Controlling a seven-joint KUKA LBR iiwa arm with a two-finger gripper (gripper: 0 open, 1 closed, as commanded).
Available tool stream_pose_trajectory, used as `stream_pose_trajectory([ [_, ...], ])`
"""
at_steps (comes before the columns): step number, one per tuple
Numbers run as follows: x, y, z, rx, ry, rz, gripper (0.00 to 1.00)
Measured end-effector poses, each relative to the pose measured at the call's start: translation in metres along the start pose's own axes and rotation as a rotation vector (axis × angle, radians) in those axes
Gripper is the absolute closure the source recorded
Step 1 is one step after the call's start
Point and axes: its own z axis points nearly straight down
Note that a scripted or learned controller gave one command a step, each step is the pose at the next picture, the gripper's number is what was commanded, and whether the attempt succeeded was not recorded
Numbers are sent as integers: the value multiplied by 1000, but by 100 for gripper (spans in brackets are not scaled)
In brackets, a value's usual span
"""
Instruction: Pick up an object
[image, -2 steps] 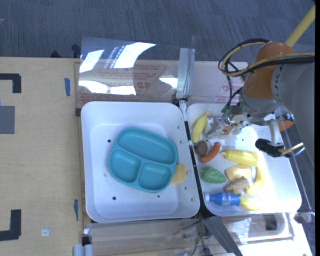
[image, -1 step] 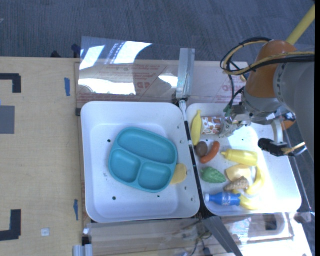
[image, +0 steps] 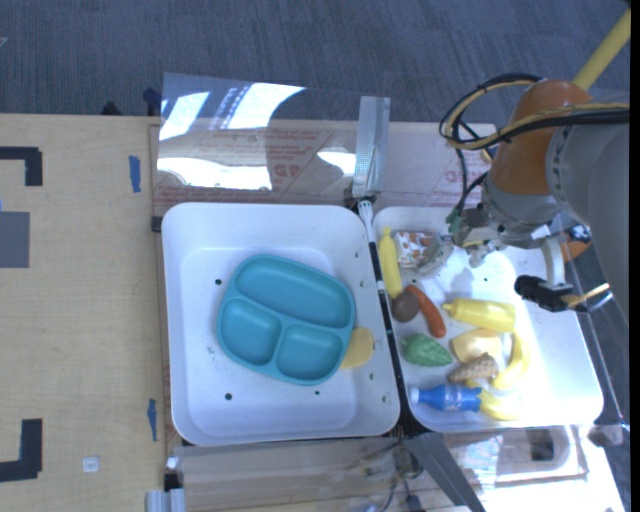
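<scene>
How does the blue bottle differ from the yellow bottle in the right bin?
The blue bottle is slimmer and sits near the front edge of the right bin; the yellow bottle is fatter and sits nearer the middle. The blue one has a white end; the yellow one is one colour throughout. Both lie on their sides.

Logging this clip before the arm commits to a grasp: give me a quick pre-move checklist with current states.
1. Gripper is over the right bin: ok.
2. Something between the fingers: cannot tell.
3. Target beneath it: a crinkled packet lies close by; which item is meant, cannot tell.
4. Items crowded: carrot, yellow bottle and green piece lie close together: not ok for a clean grasp.
5. Blue tray sits in the left bin, away from the arm: ok.
</scene>
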Motion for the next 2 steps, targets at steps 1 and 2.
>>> stream_pose_trajectory([
  [1, 6, 4, 13, 28, 0, 95, 0],
  [2, 13, 5, 8, 33, 8, 90, 100],
])
